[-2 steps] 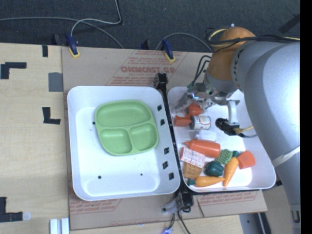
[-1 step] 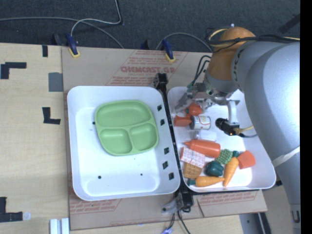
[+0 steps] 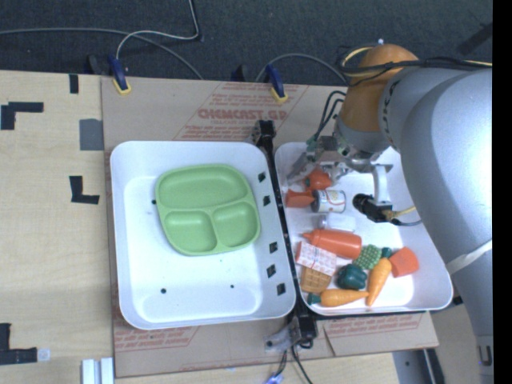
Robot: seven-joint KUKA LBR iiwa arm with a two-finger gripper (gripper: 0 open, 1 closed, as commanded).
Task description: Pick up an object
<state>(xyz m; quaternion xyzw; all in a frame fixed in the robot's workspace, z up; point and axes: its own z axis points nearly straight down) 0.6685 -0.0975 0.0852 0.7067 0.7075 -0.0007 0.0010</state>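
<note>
Filling the 3 o'clock side of the camera view, the grey arm [image 3: 448,150] looms nearest the lens, its orange band [image 3: 372,86] above the wrist. Its gripper [image 3: 320,165] is down in the right bin [image 3: 428,290], toward that bin's 11 o'clock corner; whether it is clenched or released I cannot tell, and nothing can be seen grasped. Just at the gripper's 6 o'clock lies a small white can [image 3: 333,202] with an orange piece [image 3: 298,200] at its 9 o'clock. Further toward 6 o'clock lies a smooth orange bottle [image 3: 334,242] on its side, then a checked pink packet [image 3: 318,257], a woven waffle-like piece [image 3: 314,280], a knobbly green piece [image 3: 369,256], a dark green lump [image 3: 350,277], two carrots [image 3: 378,282] and a red-orange block [image 3: 404,261], crowded together. At 9 o'clock, the left bin [image 3: 132,238] bears a glossy green divided plate [image 3: 208,209] with three compartments.
</note>
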